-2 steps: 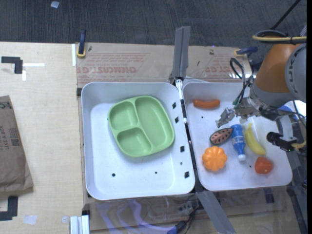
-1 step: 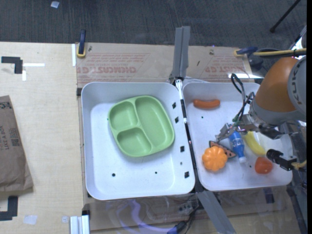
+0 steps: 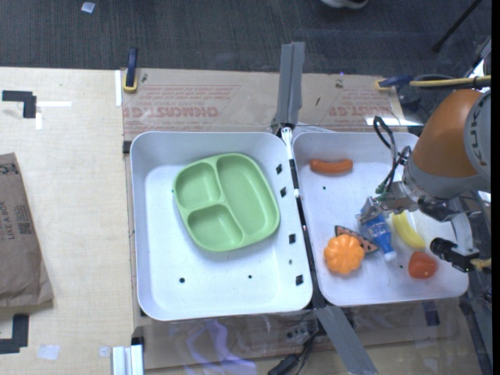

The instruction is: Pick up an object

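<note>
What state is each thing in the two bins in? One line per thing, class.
Plate: upright, in the left bin.
Sausage: lying flat, alone, right bin.
Pumpkin: upright, beside the blue packet.
Banana: lying by the gripper.
Tomato: resting apart.

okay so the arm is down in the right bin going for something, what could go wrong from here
1. The gripper is low over a tight cluster: a blue item, the banana and the orange pumpkin lie close together, so it may nudge or catch a neighbour instead of one clean object.
2. The tomato sits near the right bin's front rim; a bump could roll it against the wall, making it harder to grasp.
</note>
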